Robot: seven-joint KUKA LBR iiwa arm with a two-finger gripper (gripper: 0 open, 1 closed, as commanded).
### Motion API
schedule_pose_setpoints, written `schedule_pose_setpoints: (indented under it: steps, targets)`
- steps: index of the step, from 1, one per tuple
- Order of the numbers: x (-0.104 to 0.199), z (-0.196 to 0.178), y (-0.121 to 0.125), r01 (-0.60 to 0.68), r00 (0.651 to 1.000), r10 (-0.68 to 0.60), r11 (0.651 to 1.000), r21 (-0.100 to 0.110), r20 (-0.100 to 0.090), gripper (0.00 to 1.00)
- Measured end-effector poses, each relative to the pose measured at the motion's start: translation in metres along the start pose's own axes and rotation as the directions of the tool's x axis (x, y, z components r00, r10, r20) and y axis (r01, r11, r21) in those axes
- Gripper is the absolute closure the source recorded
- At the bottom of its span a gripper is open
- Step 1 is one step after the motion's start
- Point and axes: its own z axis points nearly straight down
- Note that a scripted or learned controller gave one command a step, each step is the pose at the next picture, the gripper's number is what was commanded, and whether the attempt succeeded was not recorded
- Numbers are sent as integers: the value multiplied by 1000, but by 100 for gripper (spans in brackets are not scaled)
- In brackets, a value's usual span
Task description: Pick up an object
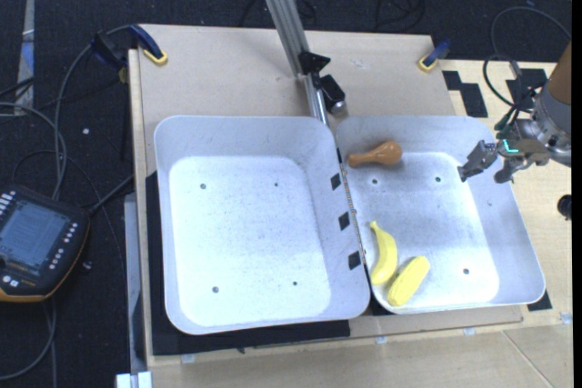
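Observation:
In the right bin (455, 223) lie three objects. A brown drumstick-shaped toy (377, 155) rests near the bin's far left wall. A yellow banana (384, 252) and a yellow oblong piece (408, 280) lie together at the near left corner. My gripper (489, 164) hangs over the bin's far right edge, well to the right of the brown toy. Its two fingers are spread apart with nothing between them.
The left bin (245, 223) sits beside the right one, with black clips along the shared wall. A slanted metal pole (286, 14) rises behind the bins. Cables and a teach pendant (32, 241) lie on the floor at left.

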Motion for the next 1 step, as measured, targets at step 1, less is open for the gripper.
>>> schedule_pose_setpoints:
  steps: [1]
  targets:
    - [0, 0, 0, 0, 1000, 0, 1000, 0, 0, 0]
